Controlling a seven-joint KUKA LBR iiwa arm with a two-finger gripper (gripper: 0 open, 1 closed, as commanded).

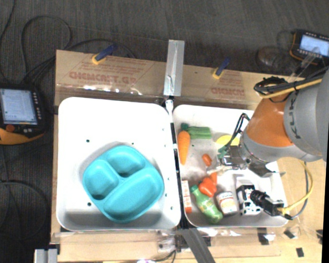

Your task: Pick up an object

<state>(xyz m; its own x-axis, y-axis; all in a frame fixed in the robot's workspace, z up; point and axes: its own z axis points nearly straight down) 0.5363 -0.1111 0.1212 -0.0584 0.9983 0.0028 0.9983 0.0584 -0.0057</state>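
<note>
My gripper [228, 157] is low in the right bin [272, 182], reaching in from the right under the orange band of the arm. Just left of it lie a small orange piece [207, 158] and a carrot [183, 146]. A green item [200, 132] and a yellow item [224, 140] lie toward the back, the yellow one partly hidden by the wrist. Nearer the front are an orange-red pepper [207, 186], a green vegetable [207, 206], a small jar [225, 201] and a black-and-white object [255, 200]. Nothing is visibly held.
The left bin [76, 123] holds a turquoise divided plate [122, 181]. A red-and-white packet [186, 197] lies along the right bin's left wall. A cardboard sheet [118, 72] backs the bins. A teach pendant [14, 113] sits at the far left.
</note>
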